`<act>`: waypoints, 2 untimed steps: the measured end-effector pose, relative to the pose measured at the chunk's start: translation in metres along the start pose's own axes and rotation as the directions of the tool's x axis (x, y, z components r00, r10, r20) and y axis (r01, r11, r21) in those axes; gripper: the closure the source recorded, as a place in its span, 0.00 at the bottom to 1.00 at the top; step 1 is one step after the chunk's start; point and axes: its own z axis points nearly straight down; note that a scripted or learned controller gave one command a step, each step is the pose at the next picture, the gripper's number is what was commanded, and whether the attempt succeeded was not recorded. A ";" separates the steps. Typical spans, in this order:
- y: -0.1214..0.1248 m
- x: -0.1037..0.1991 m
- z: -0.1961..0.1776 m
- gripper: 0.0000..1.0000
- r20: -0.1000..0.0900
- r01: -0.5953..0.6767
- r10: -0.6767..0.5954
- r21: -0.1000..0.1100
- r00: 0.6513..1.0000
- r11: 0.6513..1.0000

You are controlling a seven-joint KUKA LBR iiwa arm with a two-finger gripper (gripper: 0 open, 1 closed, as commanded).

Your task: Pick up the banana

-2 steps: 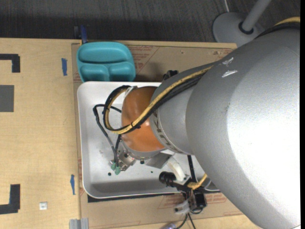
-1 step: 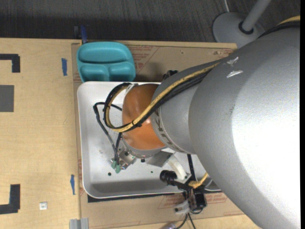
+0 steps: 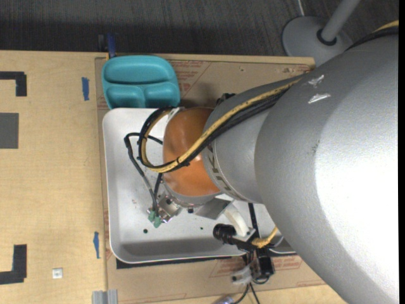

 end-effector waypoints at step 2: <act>0.001 0.000 -0.020 1.00 0.001 0.000 0.000 -0.004 1.000 1.000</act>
